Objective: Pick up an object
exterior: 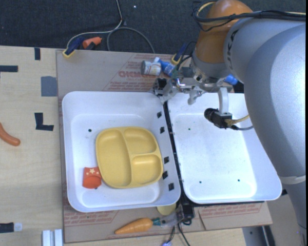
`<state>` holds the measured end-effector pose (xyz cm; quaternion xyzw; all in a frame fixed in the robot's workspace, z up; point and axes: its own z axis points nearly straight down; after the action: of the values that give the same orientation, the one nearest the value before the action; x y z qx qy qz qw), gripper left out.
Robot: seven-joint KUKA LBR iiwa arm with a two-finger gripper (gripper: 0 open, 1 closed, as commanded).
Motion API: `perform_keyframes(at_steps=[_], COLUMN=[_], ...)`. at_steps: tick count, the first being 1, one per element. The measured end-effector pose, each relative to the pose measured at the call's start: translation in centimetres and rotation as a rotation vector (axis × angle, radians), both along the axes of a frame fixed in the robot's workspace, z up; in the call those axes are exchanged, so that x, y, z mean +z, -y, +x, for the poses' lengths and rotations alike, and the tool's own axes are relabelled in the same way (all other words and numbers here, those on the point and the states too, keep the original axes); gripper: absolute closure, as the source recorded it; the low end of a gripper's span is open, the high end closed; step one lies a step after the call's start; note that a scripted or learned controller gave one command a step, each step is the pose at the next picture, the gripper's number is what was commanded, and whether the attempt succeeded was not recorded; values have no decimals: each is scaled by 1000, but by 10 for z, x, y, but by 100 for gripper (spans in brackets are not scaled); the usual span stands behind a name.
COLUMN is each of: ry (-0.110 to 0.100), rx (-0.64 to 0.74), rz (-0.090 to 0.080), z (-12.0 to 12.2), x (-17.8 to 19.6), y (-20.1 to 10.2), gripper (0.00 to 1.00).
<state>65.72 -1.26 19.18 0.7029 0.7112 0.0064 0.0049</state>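
One big grey robot arm (267,70) holds its gripper (195,88), hard to tell if open or closed, above two shallow white bins (72,137), the left holding one yellow plastic divided plate (128,155) and one small orange block (92,178).

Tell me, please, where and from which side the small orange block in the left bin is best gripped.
Probably across the small orange block from straight above, pincer closing along the line parallel to the bin wall. The yellow divided plastic plate sits against its right side and the left white bin's wall is close on its left, so its near and far sides look freer.
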Motion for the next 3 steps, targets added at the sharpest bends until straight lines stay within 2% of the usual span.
perform_keyframes(at_steps=[1,2,3], ry=[-16,-25,-11], rx=[-15,-20,-13], rz=[-5,-6,-4], z=[11,-1,-130], x=[-8,-95,-105], y=[67,168,133], gripper=[0,0,0])
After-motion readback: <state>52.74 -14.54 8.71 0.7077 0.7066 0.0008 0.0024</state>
